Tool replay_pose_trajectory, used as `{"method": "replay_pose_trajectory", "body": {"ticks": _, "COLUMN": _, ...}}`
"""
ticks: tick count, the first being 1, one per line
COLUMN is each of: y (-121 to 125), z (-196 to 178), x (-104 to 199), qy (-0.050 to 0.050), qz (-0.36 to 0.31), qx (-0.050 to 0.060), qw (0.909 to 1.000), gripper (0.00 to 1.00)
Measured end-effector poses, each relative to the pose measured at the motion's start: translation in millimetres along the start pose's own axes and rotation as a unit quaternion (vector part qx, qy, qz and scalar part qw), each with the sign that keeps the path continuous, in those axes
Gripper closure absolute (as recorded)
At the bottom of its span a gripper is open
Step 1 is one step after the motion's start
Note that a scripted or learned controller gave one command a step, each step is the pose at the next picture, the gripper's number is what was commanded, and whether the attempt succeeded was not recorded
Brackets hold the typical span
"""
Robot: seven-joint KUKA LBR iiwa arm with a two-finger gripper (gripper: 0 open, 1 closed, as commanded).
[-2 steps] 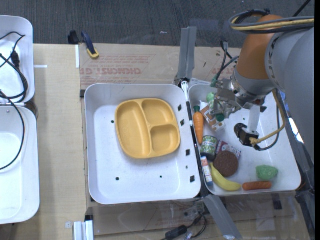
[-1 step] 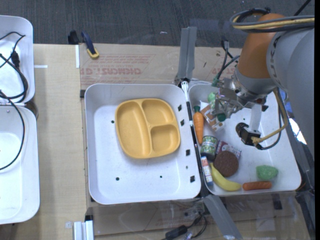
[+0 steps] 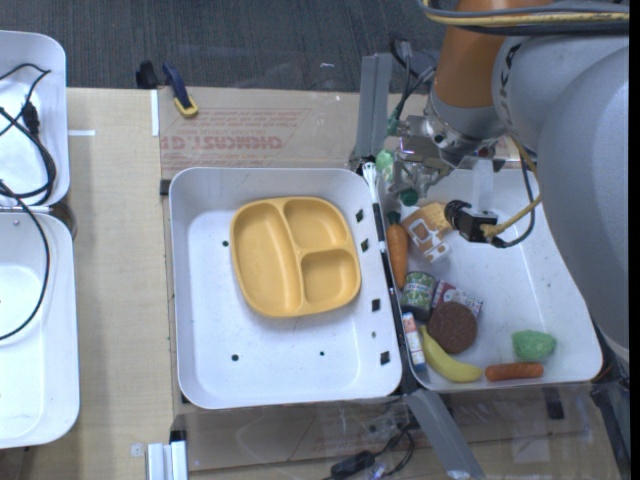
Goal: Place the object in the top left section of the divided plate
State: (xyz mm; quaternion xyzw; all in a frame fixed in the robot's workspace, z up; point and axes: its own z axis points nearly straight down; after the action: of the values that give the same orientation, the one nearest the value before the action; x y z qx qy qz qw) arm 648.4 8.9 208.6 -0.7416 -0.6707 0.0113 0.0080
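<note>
i'm looking down at the end effector [image 3: 415, 173], which is hanging over the back left corner of the right bin [image 3: 560, 268], just above a small yellowish carton [image 3: 428, 230]. i'm taking that carton to be the object, going by how near it is; the task doesn't name one. i cannot tell how the end effector is set, because the wrist and cabling are covering its tip, so i'm not claiming it is holding anything.

the carton is lying tilted beside a carrot [image 3: 398, 253] against the bin's left wall. i'm judging it light, thin-walled and a bit crushable, so i'm favouring a gentle pinch across its two flat faces, away from the corners.

the divided plate [image 3: 295, 256] is sitting in the left bin [image 3: 200, 348], well apart from the carton, with all its sections bare. its top left section is the long one.

the carton's printing is too small for me to read, and the arm is cutting off the bin's right side.
</note>
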Motion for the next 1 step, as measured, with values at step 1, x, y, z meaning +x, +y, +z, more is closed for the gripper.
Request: {"method": "replay_pose_trajectory", "body": {"ticks": 1, "y": -1.7, "z": 20.9, "x": 75.1, "qy": 0.001, "qz": 0.056, "qx": -0.009, "qw": 0.9984, "gripper": 1.00}}
